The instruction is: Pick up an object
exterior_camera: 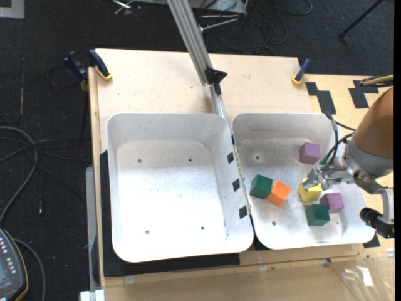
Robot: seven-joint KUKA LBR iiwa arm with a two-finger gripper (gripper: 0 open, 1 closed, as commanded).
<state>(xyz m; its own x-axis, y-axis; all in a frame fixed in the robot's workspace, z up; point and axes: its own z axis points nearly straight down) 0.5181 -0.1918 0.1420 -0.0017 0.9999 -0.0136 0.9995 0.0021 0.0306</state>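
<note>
White plastic, scuffed and speckled grey: two shallow bins with rounded corners, side by side on a pale board worktop (156, 80). Found all six blocks in the right bin (282, 119). Noted only a few small dark dots on the floor of the left bin (169, 121).

Reached in from the right on a grey arm with an orange band, and hung low over the right half of the right bin: claw (321, 177), a tangle of metal and thin cables. Sat just above the yellow block (309, 194), close enough to look like touching it. Could not tell whether the claw was spread or closed, nor whether anything was gripped.

Lay in a loose cluster, all small, matte, hard-edged cubes. Spotted the upper purple cube (309, 152) apart from the rest, near the far wall. Saw the left green cube (261, 186) touching the orange cube (279, 193) near the middle of the floor. Placed the lower purple cube (334, 201) just beside the yellow block, and the right green cube (317, 214) just below both, near the front rim.

Crossed the worktop at a slant from the far side: a ribbed aluminium rail (188, 30), ending in a black fitting above the seam between the bins. Gripped the far corners of the board: two blue-and-yellow clamps (100, 68).
</note>
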